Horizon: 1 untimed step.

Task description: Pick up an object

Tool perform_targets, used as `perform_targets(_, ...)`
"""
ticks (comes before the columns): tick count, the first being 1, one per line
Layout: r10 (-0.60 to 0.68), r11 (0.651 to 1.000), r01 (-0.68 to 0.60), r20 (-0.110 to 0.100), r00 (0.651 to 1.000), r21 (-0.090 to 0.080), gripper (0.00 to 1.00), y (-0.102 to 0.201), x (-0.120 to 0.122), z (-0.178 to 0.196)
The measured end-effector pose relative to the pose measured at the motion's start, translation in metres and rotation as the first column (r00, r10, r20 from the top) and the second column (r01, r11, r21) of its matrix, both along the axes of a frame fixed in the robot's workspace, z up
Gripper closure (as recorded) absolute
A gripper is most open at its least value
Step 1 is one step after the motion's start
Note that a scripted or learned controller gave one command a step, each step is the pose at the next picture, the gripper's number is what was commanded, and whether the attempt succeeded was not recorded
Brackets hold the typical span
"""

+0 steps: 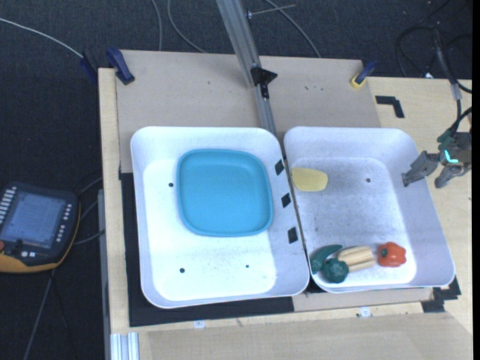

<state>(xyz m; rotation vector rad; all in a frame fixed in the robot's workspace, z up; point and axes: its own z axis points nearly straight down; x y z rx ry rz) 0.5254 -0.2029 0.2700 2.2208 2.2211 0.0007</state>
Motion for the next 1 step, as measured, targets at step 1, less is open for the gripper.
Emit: perform_targets(1,0.000,1.000,0.000,0.000,1.000,0.000,0.00,0.0000,0.0000,0.0000)
